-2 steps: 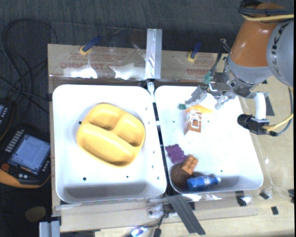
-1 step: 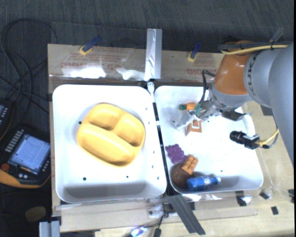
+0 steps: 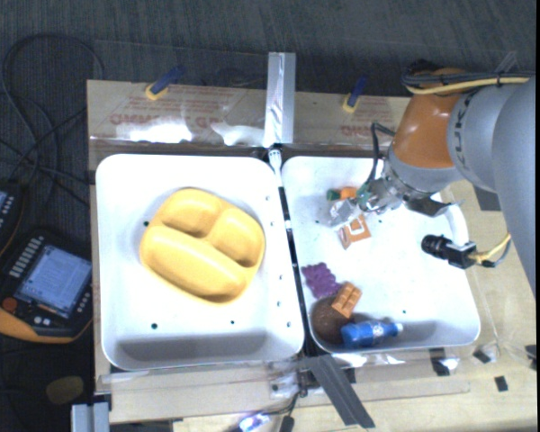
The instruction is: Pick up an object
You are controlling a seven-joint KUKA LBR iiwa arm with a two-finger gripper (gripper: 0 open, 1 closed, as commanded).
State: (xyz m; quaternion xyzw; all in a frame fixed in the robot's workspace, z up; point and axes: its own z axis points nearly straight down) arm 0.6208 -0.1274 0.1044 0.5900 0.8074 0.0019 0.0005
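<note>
The gripper (image 3: 358,207) hangs over the right bin's (image 3: 450,313) far edge, above an orange block (image 3: 354,233); finger spread unclear.

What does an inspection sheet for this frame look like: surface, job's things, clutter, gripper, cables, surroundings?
Surface: bench with left bin and right bin side by side.
Job's things: large yellow object in left bin; in right bin purple item, orange block, brown round item, blue bottle, small orange-and-white piece.
Clutter: clips on bench's far edge.
Gripper: gripper low over right bin's far part; finger state unclear.
Cables: black loops on floor at left.
Surroundings: handheld control units left of bench.
</note>
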